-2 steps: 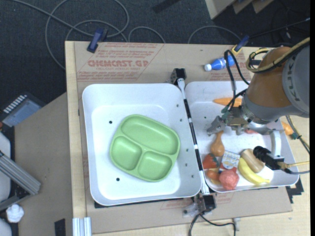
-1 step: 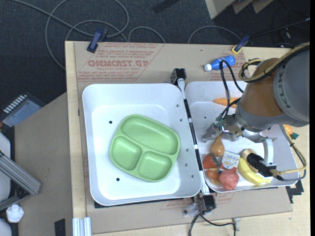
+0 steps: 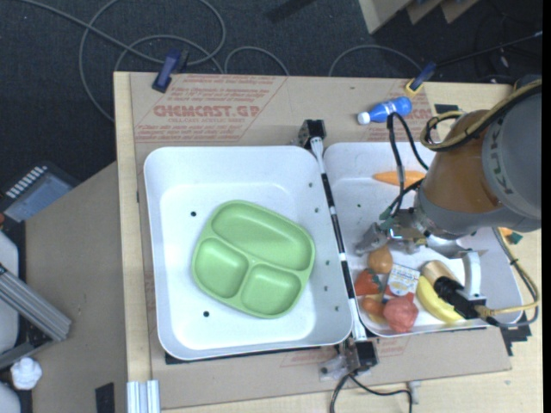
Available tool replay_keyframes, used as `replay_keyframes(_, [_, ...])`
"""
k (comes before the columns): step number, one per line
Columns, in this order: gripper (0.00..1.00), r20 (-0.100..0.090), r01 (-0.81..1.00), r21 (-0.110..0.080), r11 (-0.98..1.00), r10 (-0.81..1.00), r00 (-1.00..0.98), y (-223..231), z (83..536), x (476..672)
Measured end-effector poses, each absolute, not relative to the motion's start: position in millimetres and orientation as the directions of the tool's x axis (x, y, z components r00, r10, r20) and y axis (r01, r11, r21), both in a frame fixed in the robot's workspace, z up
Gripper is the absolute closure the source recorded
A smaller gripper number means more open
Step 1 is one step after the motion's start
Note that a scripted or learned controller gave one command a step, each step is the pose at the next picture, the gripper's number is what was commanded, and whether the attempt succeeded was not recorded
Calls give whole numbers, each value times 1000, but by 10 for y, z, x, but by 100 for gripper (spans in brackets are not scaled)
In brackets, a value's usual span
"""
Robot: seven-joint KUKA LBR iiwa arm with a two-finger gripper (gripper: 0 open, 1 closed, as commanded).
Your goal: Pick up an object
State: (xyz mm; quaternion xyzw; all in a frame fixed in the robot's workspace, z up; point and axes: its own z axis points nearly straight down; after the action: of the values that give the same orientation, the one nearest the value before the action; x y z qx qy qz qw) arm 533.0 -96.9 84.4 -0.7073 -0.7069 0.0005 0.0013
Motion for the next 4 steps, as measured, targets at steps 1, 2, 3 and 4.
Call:
replay_keyframes(1, [0, 1, 1000, -3, -1, 1000, 1, -1051, 843, 5152])
replay_keyframes(2, [0, -1, 1000, 2, 0, 1000, 0, -1078, 845, 5385])
replay_keyframes(3, [0, 1, 1000, -2, -1, 1000, 1, -943, 843, 5202])
replay_keyframes(4, [100, 1, 1000, -1, -1, 1000, 1, -943, 941, 5205])
